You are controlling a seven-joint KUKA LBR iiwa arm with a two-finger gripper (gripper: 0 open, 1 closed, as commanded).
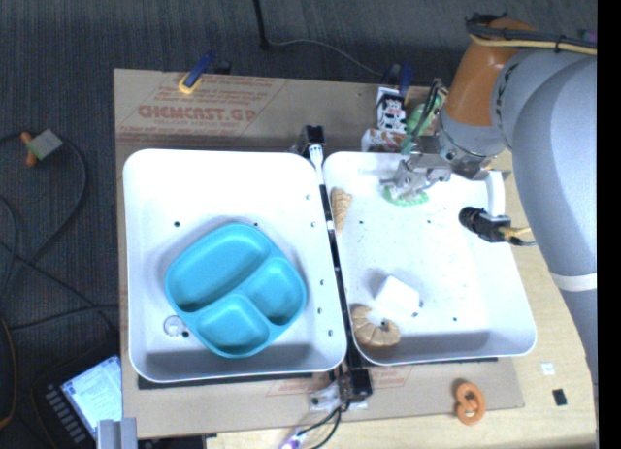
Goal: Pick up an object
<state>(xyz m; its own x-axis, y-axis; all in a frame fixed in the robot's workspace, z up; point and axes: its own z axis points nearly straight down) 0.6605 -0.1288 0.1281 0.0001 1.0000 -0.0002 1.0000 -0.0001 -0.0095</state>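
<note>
End effector (415,180) low over pale green item (411,195) at far edge of right bin (505,336). Opening: can't tell. Advice: centre on item, drop straight, clamp before lift. White block (396,296), pastry (375,331) near front.

Blue clamp (197,73) gripping the far left edge of the cardboard sheet (209,112), black cable (260,11) trailing across the dark carpet (87,11), orange ring (470,400) lying on the bench near the front right corner, small grey-and-orange block (40,145) sitting on the floor at left
</note>
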